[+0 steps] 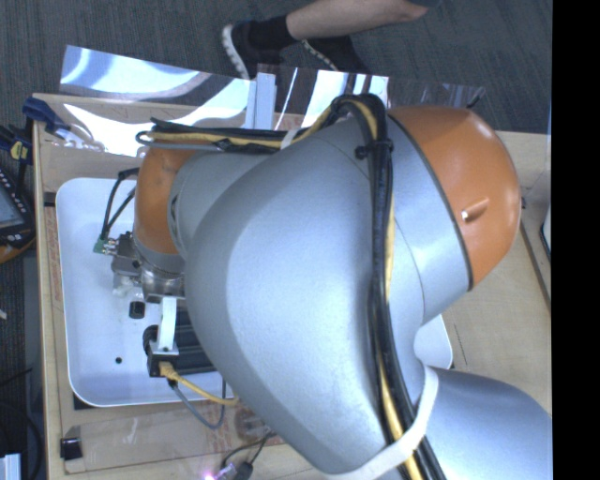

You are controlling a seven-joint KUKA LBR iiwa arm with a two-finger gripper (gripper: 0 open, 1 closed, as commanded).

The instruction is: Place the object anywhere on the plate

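Bulky grey arm (309, 281), orange bands (469, 206), yellow-and-black cables (379, 244).

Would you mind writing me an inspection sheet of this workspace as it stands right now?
Surface: white bin on a wooden bench; the arm covers most of the rest.
Job's things: nothing seen.
Clutter: one small dark speck on the bin's floor.
Grippers: gripper reaching down into the white bin.
Cables: black and yellow cable bundle running along the arm.
Surroundings: a person's shoe on dark carpet beyond the bench; a shiny sheet at the bench's far edge.
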